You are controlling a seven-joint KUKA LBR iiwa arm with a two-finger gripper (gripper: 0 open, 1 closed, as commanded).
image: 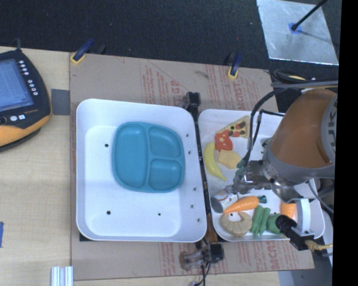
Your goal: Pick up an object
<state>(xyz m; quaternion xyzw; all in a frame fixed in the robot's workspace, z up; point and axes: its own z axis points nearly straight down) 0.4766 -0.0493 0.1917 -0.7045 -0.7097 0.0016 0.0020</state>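
The two-finger gripper [243, 181] is hanging low over the right white bin [210, 120]; whether it is grasping anything cannot be told. An orange plastic carrot [244, 203] is lying just below it, a yellow banana [211, 161] to its left, green beans [260, 220] nearby. A blue divided plastic plate [148, 156] is sitting in the left white bin [87, 165].

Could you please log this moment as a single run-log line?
arm: over right bin | gripper: above toy food, near carrot | grasp: none visible | blue tray: left bin
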